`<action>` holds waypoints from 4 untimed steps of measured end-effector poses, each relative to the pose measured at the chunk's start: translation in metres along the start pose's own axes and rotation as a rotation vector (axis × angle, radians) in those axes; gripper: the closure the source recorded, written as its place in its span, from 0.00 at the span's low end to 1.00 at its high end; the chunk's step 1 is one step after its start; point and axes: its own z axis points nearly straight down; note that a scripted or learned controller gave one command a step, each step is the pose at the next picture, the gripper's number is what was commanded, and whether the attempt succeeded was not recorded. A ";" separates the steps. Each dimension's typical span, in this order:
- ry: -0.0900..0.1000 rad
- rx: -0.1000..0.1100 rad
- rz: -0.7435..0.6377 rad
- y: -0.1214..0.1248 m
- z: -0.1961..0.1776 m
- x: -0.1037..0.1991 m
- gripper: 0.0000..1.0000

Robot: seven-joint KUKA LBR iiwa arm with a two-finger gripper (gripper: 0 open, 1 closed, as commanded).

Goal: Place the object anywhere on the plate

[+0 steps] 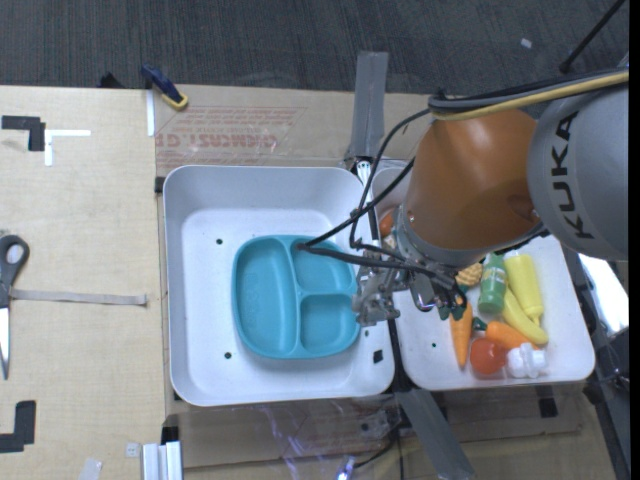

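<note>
A light blue divided plate [285, 296] lies in the left white bin [200, 268], with three compartments. My gripper [372, 304] hangs over the plate's right edge, close to the wall between the two bins. The orange wrist band [470, 183] and cables hide most of it. I see no object clearly in it. Toy foods lie in the right bin [430, 353]: a yellow piece [524, 286], a green bottle [492, 282], an orange carrot [460, 336], a red tomato [486, 358] and a white piece [526, 362].
The grey arm [590, 168] covers the upper part of the right bin. Scissors [8, 278] and tape marks lie on the wooden bench at the left. A blue and yellow clip [164, 85] sits at the bench's back edge.
</note>
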 end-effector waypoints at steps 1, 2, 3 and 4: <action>0.000 0.000 0.000 0.000 0.000 0.000 0.00; -0.004 0.000 0.001 0.000 -0.009 -0.002 1.00; -0.004 0.000 0.001 0.000 -0.009 -0.002 0.00; -0.008 -0.001 0.003 0.000 -0.019 -0.003 1.00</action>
